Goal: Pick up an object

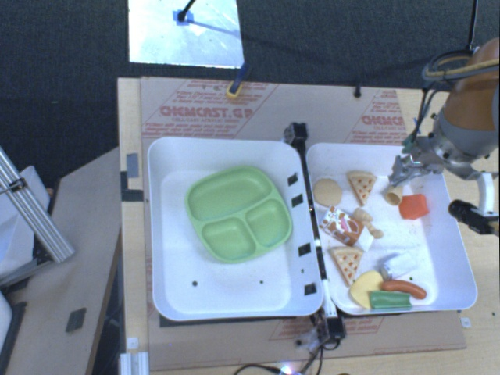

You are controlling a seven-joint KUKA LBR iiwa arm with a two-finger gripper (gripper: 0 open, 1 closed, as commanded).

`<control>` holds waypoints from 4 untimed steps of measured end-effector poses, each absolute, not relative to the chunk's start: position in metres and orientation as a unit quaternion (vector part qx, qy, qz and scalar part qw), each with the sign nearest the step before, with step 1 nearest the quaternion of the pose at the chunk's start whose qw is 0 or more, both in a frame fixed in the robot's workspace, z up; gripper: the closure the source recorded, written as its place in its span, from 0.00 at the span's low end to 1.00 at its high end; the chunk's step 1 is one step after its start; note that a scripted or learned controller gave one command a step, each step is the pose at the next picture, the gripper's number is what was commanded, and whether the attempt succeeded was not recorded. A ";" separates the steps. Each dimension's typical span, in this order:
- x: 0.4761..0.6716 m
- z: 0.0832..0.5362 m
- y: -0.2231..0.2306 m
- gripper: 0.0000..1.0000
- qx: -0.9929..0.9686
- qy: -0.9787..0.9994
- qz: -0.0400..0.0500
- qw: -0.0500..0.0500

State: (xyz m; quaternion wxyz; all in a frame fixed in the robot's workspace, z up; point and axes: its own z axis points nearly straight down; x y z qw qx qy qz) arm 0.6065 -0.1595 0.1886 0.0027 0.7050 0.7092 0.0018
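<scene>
**Hovering over the right bin, nothing lifted yet**

Reaching in from the right edge of the frame, the arm (469,108) had its jaws (407,168) poised at the upper right of the right bin (457,287), low over the toy food. Whether those jaws stood wide or narrow could not be told; the metal parts blurred together at this angle, and nothing was visibly caught between them.

Just below and beside them lay a small tan cylinder (392,197), and next to it an orange-red block (414,207). Either looked like the likeliest target, though which one was meant could not be said. Both rested on the bin floor.

The other pieces were scattered lower and further left in the same bin: a pizza slice (362,185), a round cookie (327,191), a second slice (347,262), a hot dog (404,289) and a green piece (389,301) near the bottom. The left bin (168,287) carried a green divided plate (238,213).

By my judgement the task stood at the approach: descent, closing and lifting all remained.
</scene>
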 end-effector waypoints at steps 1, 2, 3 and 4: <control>0.608 0.227 -0.160 1.00 0.705 0.709 0.001 0.002; 0.595 0.227 -0.101 1.00 0.704 0.711 0.001 0.000; 0.585 0.230 -0.049 1.00 0.704 0.711 0.001 0.000; 0.580 0.221 0.004 1.00 0.704 0.710 0.001 0.000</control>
